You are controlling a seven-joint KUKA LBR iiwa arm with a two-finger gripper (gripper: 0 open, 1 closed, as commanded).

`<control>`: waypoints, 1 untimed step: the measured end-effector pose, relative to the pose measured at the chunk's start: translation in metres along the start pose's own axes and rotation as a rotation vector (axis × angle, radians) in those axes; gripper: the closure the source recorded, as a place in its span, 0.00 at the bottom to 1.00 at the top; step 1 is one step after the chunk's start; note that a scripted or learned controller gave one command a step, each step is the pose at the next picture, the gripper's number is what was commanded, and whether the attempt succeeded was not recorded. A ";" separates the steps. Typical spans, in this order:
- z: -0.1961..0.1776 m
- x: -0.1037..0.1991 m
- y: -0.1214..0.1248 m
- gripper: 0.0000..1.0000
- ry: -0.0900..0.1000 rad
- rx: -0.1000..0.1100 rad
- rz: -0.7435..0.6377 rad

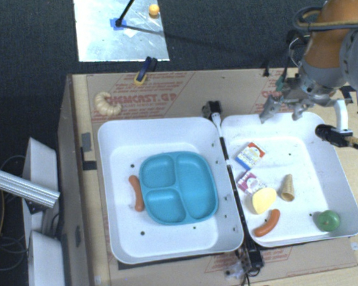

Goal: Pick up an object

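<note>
The gripper (282,108) hangs at the upper right of the frame over the right bin's (333,159) far rim, fingers (267,113) spread wide, holding nothing; lower in that bin lie a sausage (266,223), a green apple (327,220) and an ice-cream cone (286,187).

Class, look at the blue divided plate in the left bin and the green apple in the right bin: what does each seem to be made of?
Blue plate: probably moulded plastic, with even colour, a soft sheen and rounded compartments. Green apple: likely a plastic toy, smooth and slightly glossy, though a real fruit cannot be ruled out.
</note>
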State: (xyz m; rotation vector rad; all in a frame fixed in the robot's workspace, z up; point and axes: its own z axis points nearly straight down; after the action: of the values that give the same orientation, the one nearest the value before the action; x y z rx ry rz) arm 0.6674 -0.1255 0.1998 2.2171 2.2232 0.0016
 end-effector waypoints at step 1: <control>0.103 -0.014 -0.048 0.00 -0.001 -0.002 0.001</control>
State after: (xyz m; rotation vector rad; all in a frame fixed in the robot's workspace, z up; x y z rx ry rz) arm 0.6198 -0.1395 0.0968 2.2172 2.2203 0.0035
